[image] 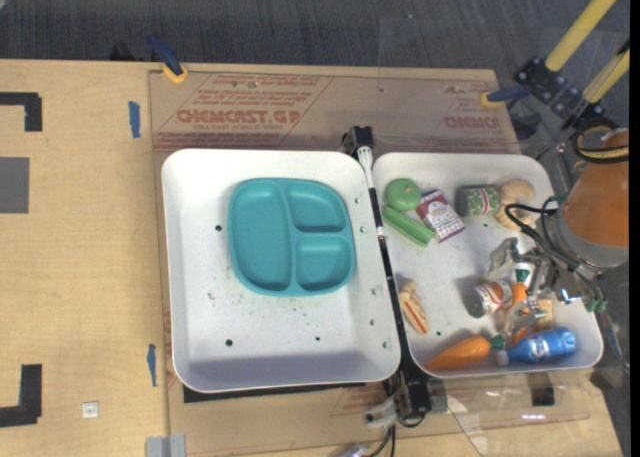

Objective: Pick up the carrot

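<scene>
Carrot (461,352) lies at right bin's (455,167) front edge, beside blue bottle (541,346). Gripper (522,297) hovers just behind it, grasp state unclear. Approach step; next needs descent onto carrot.

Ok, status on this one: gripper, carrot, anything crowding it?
Gripper low in right bin, over the can. Carrot lies loose at bin's front edge. Blue bottle by its tip.
</scene>
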{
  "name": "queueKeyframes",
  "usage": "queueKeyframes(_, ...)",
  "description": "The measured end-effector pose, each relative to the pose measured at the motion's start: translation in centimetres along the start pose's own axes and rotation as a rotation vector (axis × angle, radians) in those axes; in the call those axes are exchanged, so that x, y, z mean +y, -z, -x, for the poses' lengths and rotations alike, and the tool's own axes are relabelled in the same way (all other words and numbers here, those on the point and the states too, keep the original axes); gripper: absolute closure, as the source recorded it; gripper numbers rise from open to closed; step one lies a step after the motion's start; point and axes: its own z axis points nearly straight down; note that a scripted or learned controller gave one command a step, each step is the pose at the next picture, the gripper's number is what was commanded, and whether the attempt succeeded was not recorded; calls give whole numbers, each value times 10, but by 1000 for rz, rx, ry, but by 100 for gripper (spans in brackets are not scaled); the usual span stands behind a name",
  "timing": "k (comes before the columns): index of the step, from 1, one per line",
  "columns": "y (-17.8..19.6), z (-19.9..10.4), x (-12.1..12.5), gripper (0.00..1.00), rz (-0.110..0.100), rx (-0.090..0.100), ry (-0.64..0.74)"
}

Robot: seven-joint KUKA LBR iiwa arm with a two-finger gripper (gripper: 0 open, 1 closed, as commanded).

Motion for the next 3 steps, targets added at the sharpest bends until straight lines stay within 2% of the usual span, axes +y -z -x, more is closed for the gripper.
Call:
queueKeyframes(1, 14, 6, 0, 100, -5, -14, 3)
queueKeyframes(2, 2, -23, -27, 100, 0, -8, 142)
queueKeyframes(3, 3, -19, 5, 100, -7, -6, 89)
